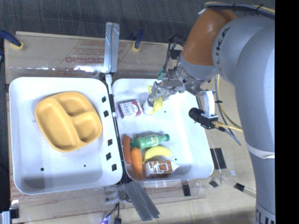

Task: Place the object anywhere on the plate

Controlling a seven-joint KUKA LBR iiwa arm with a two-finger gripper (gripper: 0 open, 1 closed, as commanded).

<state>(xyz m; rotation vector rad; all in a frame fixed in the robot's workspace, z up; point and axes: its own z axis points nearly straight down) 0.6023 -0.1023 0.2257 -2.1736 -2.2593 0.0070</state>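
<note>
You see the grey arm [243, 59] reaching over the right bin [196, 148], its gripper [156, 97] low at the bin's far side. A small yellow object [158, 105] sits at its fingertips; whether they pinch it, you cannot tell. The yellow plate [67, 120] lies in the left bin [23, 171]

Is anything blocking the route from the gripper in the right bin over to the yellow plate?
Only the raised rims between the two bins; the gripper is at a small yellow object, and the yellow divided plate lies uncovered.
</note>
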